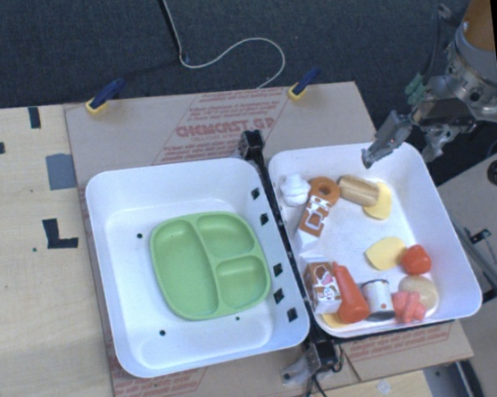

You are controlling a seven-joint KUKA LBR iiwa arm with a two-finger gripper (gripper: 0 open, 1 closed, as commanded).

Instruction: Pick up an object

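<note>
Gripper: I see my gripper (384, 148) hanging over the upper right rim of the right bin (445, 214), up and to the right of the bread roll. Its dark fingers (378, 152) look parted a little, with nothing between them (I read this from a slanted view, so only roughly).

Landmark: I take the bread roll (358, 190), tan and cylindrical, lying in the upper part of the right bin, as my reference.

Yellow wedge: pale yellow piece (379, 207) touching the roll on its lower right.

Orange ring: doughnut-like ring (322, 187) just left of the roll.

White bottle: small white piece (293, 188) further left, by the bin's inner wall.

Brown carton: orange and white box (314, 219) below and left of the roll.

Tomato: red round piece (416, 260) well below the roll, to the right.

Yellow slice: flat yellow piece (384, 254) just left of the tomato.

Lower cluster: red bottle (350, 297), printed packet (325, 285) and small can (378, 295) crowded in the bottom corner.

Left bin: green divided plate (210, 263) lies in the left bin (129, 253), well left of the roll.
</note>
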